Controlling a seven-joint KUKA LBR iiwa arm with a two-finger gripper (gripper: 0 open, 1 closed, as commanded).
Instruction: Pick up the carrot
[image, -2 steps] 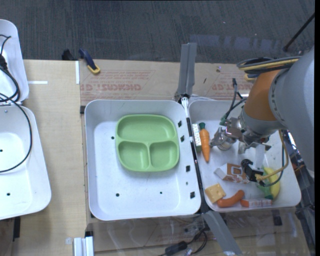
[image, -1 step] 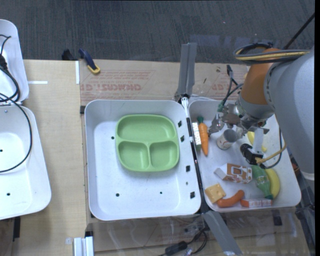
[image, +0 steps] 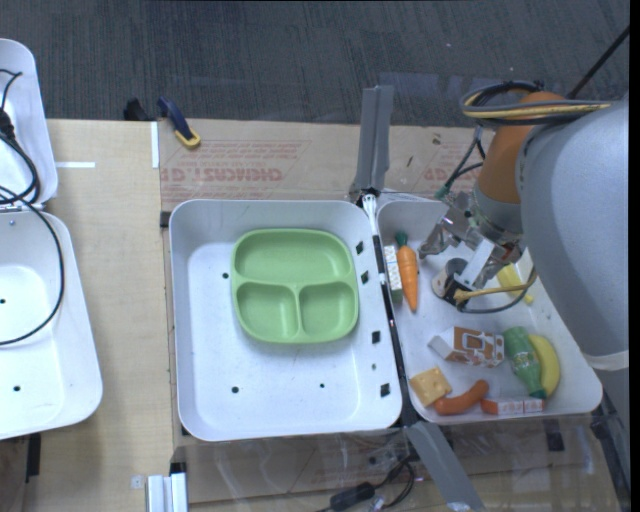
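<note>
Slender orange carrot (image: 407, 277) with green top lies lengthwise, left of the fingers (image: 470, 272), apart; fingers seemingly spread, grasping nothing.

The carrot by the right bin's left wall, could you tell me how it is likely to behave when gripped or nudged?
The carrot looks like a smooth, moulded toy, so probably stiff and light. Its rounded, tapering body may roll or slip sideways if nudged. It lies along the wall of the right bin, which may crowd one finger of the gripper.
</note>
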